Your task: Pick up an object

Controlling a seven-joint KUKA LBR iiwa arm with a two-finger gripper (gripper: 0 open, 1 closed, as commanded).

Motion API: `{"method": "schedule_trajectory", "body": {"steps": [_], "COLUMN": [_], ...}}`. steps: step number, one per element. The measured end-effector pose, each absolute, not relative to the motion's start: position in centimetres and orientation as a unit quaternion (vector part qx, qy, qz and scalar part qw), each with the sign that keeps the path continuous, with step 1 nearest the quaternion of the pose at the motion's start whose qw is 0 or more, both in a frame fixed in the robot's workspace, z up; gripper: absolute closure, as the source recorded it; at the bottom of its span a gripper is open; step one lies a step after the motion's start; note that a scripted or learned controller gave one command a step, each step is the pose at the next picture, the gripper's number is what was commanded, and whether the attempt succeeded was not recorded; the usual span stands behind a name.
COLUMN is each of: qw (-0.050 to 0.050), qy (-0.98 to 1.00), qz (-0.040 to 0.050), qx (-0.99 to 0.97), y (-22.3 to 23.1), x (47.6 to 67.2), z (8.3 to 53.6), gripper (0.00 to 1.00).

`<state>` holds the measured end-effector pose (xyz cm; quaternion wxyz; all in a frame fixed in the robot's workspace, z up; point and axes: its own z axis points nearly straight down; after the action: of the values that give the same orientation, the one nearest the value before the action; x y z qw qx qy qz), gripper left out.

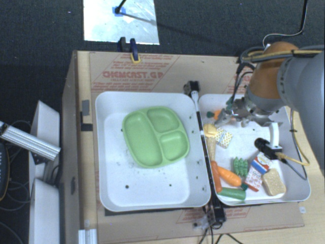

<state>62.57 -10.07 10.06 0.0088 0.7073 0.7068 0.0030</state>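
Objects lie crowded in the right bin (302, 191): nearest the camera a green vegetable (232, 192), an orange carrot (228, 176) and a tan sponge-like block (273, 182); beyond them a red, white and blue packet (260, 167), a green leafy piece (240, 165) and a yellow-spotted white piece (224, 139). The left bin (109, 192) holds a green divided plate (155, 135). Farther back, the jaws (231, 111) hang low over the right bin's far left part; whether they are parted or grip anything cannot be told.
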Motion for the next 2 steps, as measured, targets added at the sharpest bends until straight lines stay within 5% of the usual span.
{"method": "schedule_trajectory", "body": {"steps": [1,2], "qw": [-0.007,-0.012], "qy": [0.708,0.708], "qz": [-0.0104,-0.0132], "qx": [0.706,0.706], "y": [-9.51,-9.48], "x": [66.50,66.29], "z": [8.77,9.55], "gripper": [0.00,1.00]}}
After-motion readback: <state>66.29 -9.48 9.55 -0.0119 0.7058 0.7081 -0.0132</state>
